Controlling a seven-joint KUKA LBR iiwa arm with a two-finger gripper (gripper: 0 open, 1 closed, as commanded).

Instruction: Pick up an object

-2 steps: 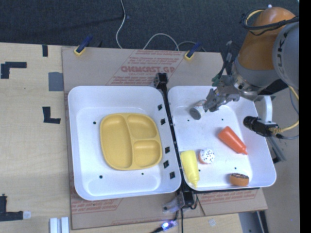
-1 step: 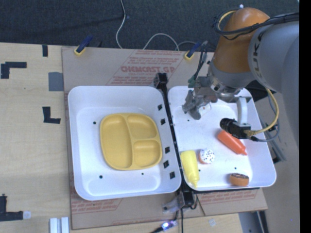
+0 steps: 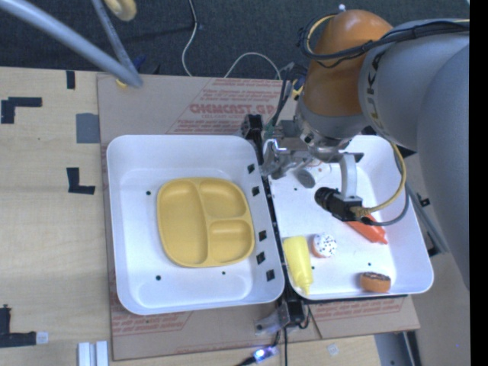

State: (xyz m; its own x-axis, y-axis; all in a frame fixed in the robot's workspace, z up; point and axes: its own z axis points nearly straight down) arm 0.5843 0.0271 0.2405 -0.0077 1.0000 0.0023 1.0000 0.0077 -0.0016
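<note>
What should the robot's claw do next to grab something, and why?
Probably slide toward the near side of the right bin and lower over the yellow bottle. The claw hangs over the bin's far corner, where nothing lies beneath it, and the bottle is the closest toy.

Cardboard sheet [image 3: 213,105] under both bins – black tape marks [image 3: 76,180] on wooden bench [image 3: 46,227] at left.

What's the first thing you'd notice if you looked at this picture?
Probably the big grey arm with its shiny orange band, reaching in from the right over the right bin. Next, the yellow divided plate lying alone in the middle of the left bin. Then the small things in the right bin: a yellow bottle by the divider, a white dotted ball, an orange carrot and a brown donut.
</note>
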